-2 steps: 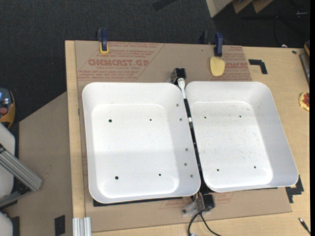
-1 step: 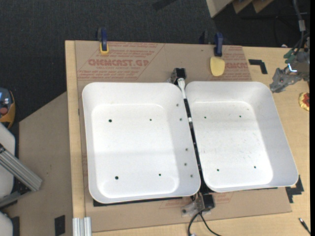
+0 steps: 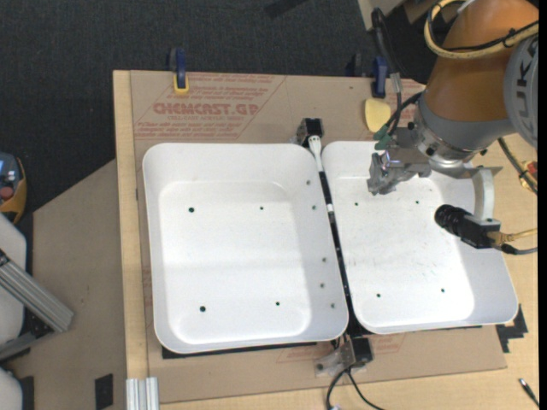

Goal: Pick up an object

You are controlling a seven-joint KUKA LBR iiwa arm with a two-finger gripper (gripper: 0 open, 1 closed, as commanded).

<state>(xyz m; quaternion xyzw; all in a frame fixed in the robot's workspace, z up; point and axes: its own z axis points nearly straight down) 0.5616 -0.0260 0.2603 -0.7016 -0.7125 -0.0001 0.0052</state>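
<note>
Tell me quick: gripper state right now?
Gripper: above the far end of the right bin; nothing seen between its fingers; open or shut cannot be told.

Two white bins sit side by side on the board [image 3: 214, 109]: the left bin [image 3: 162, 254] and the right bin [image 3: 479, 301]. One arm [image 3: 479, 67] reaches over the right bin, with one gripper [image 3: 386, 176] at its end. Two blue clamps stand on the board's far edge, beyond the bins: one [image 3: 179, 67] past the left bin, one [image 3: 379, 73] past the right bin. One yellow piece [image 3: 374, 114] lies just beyond the right bin's far rim. The left bin's floor shows four dark dots, the first of them [image 3: 191, 210] at the far left.
</note>
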